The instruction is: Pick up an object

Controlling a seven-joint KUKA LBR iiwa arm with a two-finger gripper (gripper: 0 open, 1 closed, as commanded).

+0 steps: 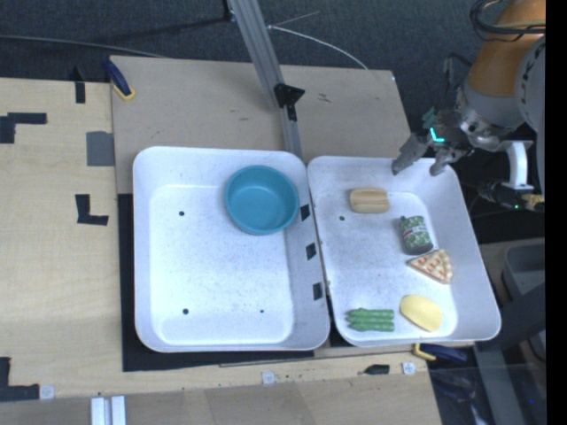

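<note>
The right bin point(354, 264) holds a tan bread roll point(368, 200), a small green-labelled can point(414, 234), a pizza slice point(432, 266), a yellow lemon-like piece point(420, 312) and a green bundle of beans point(369, 320). In the left bin point(204, 282) a blue bowl point(260, 199) sits near the back right corner. My gripper point(421, 163) hangs above the back right corner of the right bin, up and to the right of the bread roll. Its two dark fingers stand apart, open, with nothing between them.
A slanted grey metal pole point(261, 51) rises behind the gap between the bins. Black tape marks and a blue-and-yellow clip point(119, 80) lie on the wooden bench at left. Cables run across the dark floor at the back.
</note>
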